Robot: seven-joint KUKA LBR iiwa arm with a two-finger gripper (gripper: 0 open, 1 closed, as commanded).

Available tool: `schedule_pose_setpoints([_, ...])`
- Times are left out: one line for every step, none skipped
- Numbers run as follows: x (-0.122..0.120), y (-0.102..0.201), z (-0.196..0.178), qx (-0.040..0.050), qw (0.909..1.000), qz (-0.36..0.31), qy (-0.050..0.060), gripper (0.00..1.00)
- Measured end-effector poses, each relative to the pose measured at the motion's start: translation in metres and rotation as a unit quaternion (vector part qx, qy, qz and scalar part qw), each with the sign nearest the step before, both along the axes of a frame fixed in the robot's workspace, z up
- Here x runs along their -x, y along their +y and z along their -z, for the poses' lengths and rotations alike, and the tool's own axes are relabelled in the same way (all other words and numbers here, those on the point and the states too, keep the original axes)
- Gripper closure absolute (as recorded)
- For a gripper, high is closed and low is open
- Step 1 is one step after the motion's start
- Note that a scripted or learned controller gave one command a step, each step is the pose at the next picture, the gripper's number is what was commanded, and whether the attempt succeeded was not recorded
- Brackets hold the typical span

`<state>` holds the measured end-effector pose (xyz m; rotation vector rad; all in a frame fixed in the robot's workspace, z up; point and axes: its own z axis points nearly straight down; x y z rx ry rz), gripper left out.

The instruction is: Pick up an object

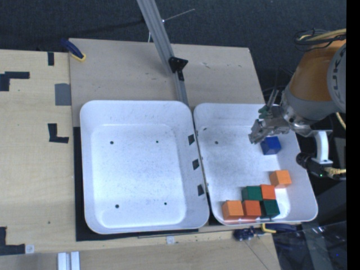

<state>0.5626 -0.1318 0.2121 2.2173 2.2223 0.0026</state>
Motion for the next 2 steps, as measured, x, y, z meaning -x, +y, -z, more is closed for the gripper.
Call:
schedule_pose_setpoints([-0.019, 0.06, -0.007, -0.0015, 1.0, -0.003, 0.001, 1.0])
schedule_pose_setpoints([-0.03, 0.103, -0.005, -0.001, 1.0, -0.002, 0.002, 1.0])
